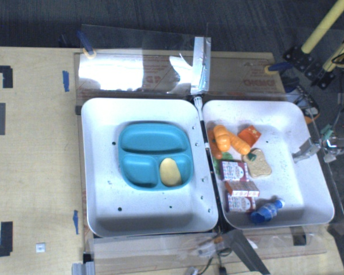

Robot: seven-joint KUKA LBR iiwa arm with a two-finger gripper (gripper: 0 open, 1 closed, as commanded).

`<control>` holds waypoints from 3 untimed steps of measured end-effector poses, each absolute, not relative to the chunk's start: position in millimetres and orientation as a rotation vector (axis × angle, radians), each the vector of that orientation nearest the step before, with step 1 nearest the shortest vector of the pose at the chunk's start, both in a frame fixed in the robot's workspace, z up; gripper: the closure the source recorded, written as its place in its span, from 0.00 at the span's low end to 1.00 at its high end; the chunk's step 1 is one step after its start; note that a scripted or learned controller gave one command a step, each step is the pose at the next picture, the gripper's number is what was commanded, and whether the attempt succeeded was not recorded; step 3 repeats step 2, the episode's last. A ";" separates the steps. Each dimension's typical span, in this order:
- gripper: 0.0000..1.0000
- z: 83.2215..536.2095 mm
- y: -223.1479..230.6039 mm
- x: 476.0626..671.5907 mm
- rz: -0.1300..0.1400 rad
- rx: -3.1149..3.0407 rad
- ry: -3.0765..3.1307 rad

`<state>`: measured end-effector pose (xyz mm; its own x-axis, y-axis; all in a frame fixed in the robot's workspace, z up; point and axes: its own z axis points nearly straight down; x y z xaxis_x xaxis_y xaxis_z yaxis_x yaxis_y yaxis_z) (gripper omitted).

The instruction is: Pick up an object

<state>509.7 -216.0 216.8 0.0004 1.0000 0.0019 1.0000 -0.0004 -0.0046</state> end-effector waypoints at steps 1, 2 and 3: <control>0.00 97.8 -207.4 543.4 -0.015 -2.161 -2.277; 0.00 103.1 -137.5 570.7 -0.001 -1.808 -2.569; 0.00 103.1 -137.5 570.7 -0.001 -1.808 -2.569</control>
